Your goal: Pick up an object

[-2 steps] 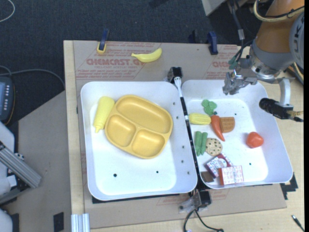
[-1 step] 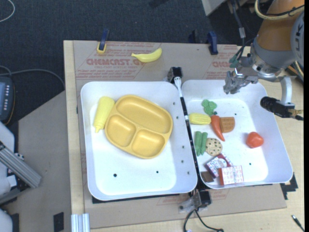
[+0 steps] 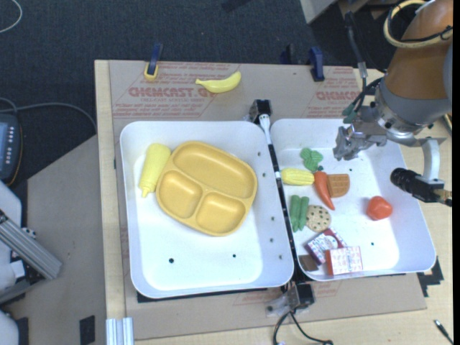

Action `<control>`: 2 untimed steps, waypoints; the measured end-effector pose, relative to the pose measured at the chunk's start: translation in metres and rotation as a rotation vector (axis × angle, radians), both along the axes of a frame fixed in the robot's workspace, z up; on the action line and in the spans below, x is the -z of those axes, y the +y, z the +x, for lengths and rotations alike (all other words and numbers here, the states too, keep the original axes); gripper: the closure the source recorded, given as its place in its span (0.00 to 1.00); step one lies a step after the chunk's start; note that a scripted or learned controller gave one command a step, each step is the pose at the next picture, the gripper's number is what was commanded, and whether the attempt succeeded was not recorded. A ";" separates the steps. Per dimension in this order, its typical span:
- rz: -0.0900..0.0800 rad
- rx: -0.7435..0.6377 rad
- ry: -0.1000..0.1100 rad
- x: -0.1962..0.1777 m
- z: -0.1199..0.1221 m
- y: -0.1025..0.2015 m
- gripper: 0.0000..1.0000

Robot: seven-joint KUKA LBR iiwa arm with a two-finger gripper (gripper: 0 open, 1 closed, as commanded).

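Gripper (image 3: pixel 348 148), finger state indiscernible, hangs over the right bin (image 3: pixel 413 254) near its far edge, holding nothing visible; the pick appears not yet made. Candidate objects lie below: carrot (image 3: pixel 323 190), corn cob (image 3: pixel 297 177), tomato (image 3: pixel 379 208). Open floor surrounds the tomato; the carrot's neighbours crowd it.

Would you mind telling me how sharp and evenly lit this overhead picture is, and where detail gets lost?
Camera view: light is even and soft, with faint shadows beside the yellow tray; the white bins are bright with slight glare; the hand looks soft and grainy, so its fine detail is lost; small toys such as the carrot stay legible.
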State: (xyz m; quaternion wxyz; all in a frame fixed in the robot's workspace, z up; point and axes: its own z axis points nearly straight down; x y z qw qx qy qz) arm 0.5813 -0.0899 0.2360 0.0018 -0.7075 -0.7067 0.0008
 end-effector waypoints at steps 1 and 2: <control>0.001 0.001 0.002 -0.001 -0.054 0.016 1.00; 0.000 0.000 0.000 0.005 -0.068 0.012 1.00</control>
